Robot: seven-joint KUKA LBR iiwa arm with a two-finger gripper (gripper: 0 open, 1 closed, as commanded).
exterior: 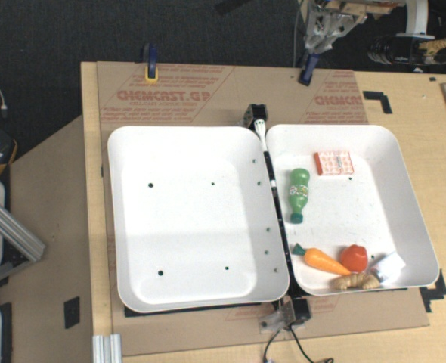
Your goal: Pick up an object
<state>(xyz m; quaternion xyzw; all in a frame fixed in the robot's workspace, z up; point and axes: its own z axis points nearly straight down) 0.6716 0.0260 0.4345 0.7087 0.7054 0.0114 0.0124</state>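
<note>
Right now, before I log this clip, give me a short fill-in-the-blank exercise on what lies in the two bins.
1. All the objects lie in the ____ bin.
2. The toy carrot lies beside a red ____.
3. The green bottle lies close to the divider between the bins, and its colour is ____.
4. The pink box lies nearer the ____ edge of its bin than the carrot does.

Missing words: right; tomato; green; far

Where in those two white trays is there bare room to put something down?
The left bin is bare floor throughout. In the right bin, room lies between the green bottle, red box and right wall. Its near edge is crowded: carrot, tomato, ginger root.
</note>
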